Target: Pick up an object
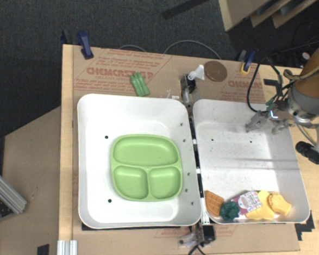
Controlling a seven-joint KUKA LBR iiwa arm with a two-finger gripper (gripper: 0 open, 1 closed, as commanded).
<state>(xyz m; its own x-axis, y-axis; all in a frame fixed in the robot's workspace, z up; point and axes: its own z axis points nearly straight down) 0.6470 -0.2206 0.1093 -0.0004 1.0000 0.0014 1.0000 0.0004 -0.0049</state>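
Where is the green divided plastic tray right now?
The green divided plastic tray lies in the middle of the left white bin, apart from the pile of small toys in the right bin's near corner.

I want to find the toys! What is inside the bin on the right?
The right bin holds a pile of toys at its near edge. Anything beneath that pile is covered.

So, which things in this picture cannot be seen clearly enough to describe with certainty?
- Pincer, camera view: small and blurred over the right bin; how its tips stand cannot be told.
- Arm: cut off by the right edge.
- Toy pile in the right bin's near corner: pieces overlap, so single items and their number are unclear.
- Printed text on the cardboard: partly covered by the green object and the left bin.
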